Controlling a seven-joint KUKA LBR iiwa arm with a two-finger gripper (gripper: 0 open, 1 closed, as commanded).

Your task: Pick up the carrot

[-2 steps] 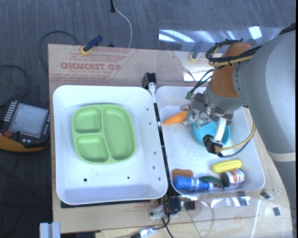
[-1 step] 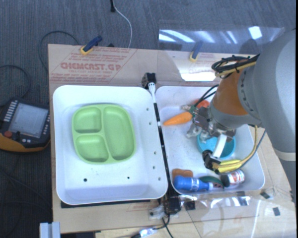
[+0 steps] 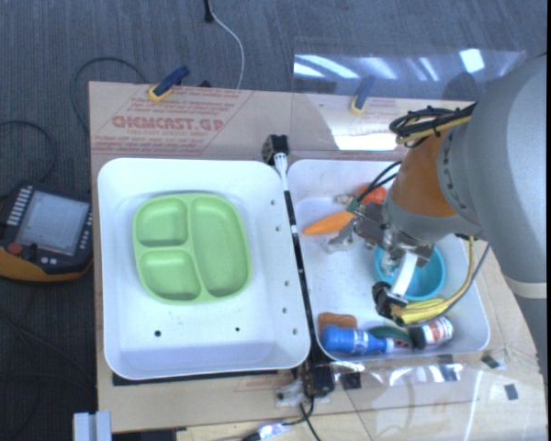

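The carrot (image 3: 327,223) lies in the right bin (image 3: 477,338), near its left wall and toward the far edge, and the risk I see is that the gripper (image 3: 349,231) pushes it against this wall or only pinches its thick end, so that it slips out when lifted. The gripper is just beside the carrot's right end, perhaps touching it, but I cannot tell if the fingers are open or closed, and I see no carrot between them.
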